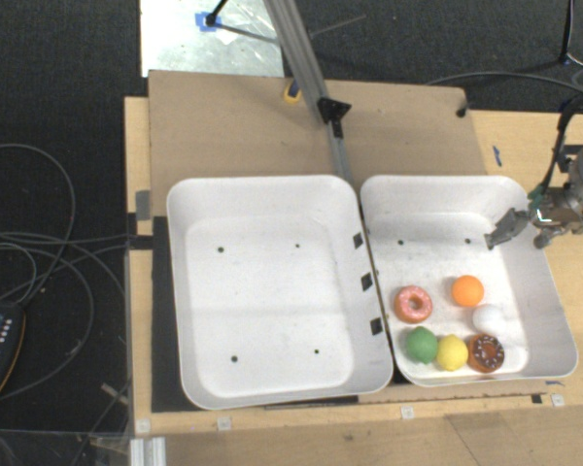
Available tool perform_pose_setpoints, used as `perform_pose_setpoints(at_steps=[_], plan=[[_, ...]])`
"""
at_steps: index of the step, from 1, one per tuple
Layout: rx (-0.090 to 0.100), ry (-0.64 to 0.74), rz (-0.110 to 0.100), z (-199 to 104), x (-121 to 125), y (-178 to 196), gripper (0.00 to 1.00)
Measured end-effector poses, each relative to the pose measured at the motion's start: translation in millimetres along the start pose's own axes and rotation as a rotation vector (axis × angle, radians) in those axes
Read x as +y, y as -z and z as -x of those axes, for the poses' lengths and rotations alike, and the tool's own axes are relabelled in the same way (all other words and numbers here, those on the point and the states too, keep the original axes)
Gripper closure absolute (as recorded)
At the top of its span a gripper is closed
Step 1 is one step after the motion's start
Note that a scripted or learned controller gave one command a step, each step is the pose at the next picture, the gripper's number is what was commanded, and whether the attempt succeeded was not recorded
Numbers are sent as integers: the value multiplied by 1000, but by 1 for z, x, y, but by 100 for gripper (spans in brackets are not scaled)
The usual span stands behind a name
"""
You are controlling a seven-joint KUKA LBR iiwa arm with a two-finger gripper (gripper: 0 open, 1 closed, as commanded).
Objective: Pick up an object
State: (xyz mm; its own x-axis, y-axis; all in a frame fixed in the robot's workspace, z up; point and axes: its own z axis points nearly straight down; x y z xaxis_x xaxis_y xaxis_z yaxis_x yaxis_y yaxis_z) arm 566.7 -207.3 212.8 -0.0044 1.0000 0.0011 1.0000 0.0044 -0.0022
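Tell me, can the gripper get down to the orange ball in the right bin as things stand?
Probably yes. The gripper hangs over the right bin, and the orange ball lies uncovered, with bare floor on its far side; only the white ball sits close.

The grey arm reaches in from the right edge, its two-finger pincer (pixel 522 229) spread open, fingers pointing left and slightly downward.

Dark carpet floor (pixel 58 85) (cables (pixel 39 260) trailing) around wooden bench (pixel 389 124).
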Motion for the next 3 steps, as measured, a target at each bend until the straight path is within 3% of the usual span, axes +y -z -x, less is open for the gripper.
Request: perform_pose_setpoints(at_steps=[1, 3], plan=[[-1, 1, 3, 0, 1, 2, 0], [0, -3, 0, -10, -3, -98, 0]])
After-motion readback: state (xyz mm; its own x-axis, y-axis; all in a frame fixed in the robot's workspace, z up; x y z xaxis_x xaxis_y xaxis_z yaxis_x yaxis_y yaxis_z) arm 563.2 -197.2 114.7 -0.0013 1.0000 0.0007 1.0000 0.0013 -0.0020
